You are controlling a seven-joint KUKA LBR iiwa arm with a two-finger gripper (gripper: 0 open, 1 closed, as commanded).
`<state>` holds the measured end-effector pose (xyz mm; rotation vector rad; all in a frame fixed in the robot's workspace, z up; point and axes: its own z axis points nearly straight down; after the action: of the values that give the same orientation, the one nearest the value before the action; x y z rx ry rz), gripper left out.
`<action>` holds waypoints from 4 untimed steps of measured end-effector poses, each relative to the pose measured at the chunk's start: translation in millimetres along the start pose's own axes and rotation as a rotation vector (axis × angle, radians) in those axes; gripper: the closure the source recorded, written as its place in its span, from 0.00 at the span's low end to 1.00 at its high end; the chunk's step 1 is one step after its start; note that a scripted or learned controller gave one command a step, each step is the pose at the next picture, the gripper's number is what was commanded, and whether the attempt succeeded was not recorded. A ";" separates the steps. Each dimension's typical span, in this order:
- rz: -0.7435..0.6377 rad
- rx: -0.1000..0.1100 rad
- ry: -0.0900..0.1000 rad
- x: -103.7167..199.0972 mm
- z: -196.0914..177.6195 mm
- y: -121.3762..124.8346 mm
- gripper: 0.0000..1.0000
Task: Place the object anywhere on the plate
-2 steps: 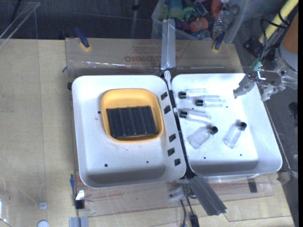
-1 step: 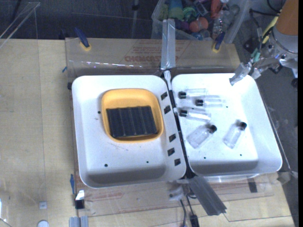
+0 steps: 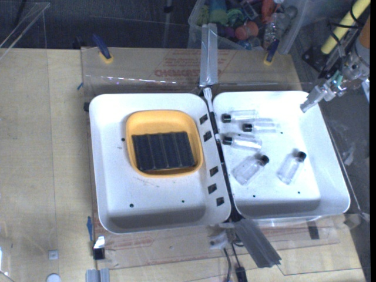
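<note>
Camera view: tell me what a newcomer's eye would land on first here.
The orange plate in the left bin stands out most, with a dark ribbed tray lying on it. Next come the clear vials with black caps scattered in the right bin. The hand hovers over that bin's far right corner.
</note>
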<state>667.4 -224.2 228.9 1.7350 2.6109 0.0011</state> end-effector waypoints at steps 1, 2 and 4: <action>-0.306 -0.002 -0.001 2.3 -31.3 2.7 0.00; -0.625 -0.001 0.003 7.5 -51.7 -12.3 0.00; -0.886 -0.005 -0.003 5.3 -79.8 -4.3 0.00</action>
<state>660.9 -220.7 308.6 0.4476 3.0986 0.0001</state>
